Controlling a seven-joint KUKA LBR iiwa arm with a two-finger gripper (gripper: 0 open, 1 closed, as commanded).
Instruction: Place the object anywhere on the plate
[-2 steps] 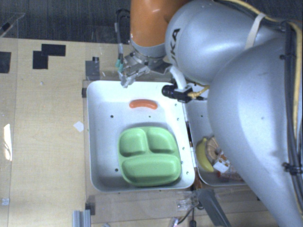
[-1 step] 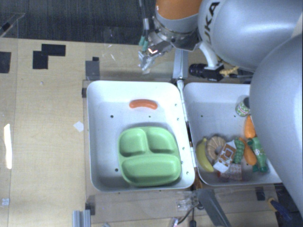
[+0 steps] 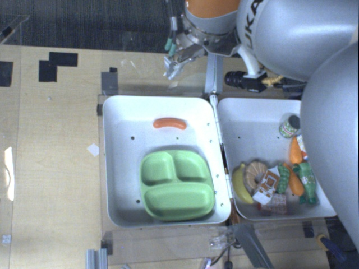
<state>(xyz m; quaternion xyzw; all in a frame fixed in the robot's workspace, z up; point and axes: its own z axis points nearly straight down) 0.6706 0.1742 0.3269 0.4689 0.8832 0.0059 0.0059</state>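
1. Nearest the camera, my own grey arm (image 3: 314, 32) fills the upper right, reaching in over the right bin (image 3: 247, 122) and hiding that bin's far right side.
2. Up at the top, my gripper (image 3: 175, 60) hangs above the back rim of the left bin (image 3: 120, 167), clear of everything in it; whether it is apart or together I cannot tell, and nothing shows in its grasp.
3. An orange sausage (image 3: 169, 124) lies flat on the left bin's floor near the back wall, which I judge to be the object I am to move.
4. Just in front of it, apart from it, sits the green plate (image 3: 176, 184) with its three compartments, low and open-topped, so anything dropped from above should settle in it.
5. Heaped in the right bin's front corner are a banana (image 3: 242, 185), green bottles (image 3: 305, 178) and other food items, well away from the job.
6. Judging by this, the pick is not yet done; I need to come down and forward onto the sausage.
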